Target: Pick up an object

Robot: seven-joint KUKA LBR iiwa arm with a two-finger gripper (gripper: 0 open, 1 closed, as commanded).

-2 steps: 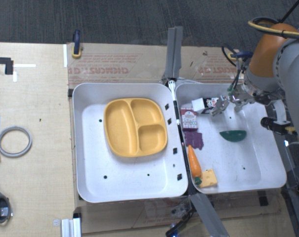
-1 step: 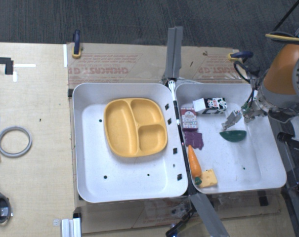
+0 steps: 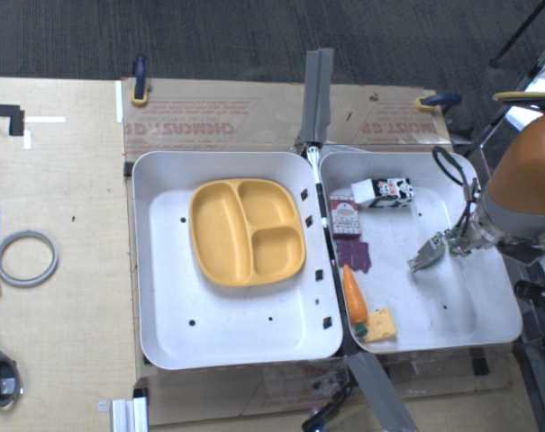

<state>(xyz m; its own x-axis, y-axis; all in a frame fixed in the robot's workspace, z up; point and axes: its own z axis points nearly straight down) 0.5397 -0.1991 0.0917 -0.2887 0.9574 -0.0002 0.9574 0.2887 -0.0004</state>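
Cheese wedge [image 3: 381, 325] at right bin's [image 3: 488, 318] front — end effector [image 3: 427, 255] above floor, grip state unclear.

Arm [image 3: 524, 183] is showing as a bulky rounded shell, orange band glowing on top and grey housing sitting below it. Black cable [image 3: 452, 167] is looping off the wrist in a thin curve, and a cluster of small metal fittings with a green speck is sitting where the wrist narrows. Gripper [image 3: 424, 257] is appearing as a small grey metallic piece, dull and angular, much slimmer than the arm body; screws and markings are too small to tell.
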